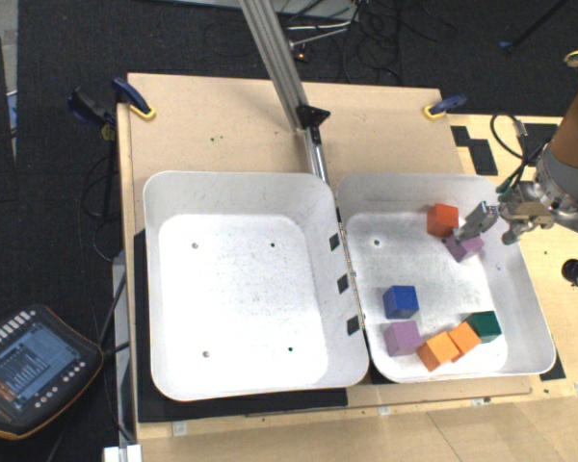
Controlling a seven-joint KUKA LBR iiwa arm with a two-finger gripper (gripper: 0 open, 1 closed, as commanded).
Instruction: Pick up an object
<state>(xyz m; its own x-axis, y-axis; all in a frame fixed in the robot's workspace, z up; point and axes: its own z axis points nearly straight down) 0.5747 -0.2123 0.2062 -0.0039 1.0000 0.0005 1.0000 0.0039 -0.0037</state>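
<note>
Several small blocks lie in the right bin (520, 287). An orange block (442, 218) and a purple block (465, 247) sit near the bin's far right. A blue block (400, 300), a second purple block (402, 337), a second orange block (440, 346) and a green block (484, 326) lie toward the front. My gripper (493, 227) reaches in from the right and hangs over the bin's right side, just right of the upper purple block. It stands open with nothing between its fingers; the left finger (478, 220) is close above that purple block.
The left bin (173, 200) sits beside the right one, their rims meeting at the middle. A slanted metal pole (279, 65) comes down to the bins' far junction. Clamps (135, 99) hold the board's far corners. A teach pendant (29, 364) lies at the lower left.
</note>
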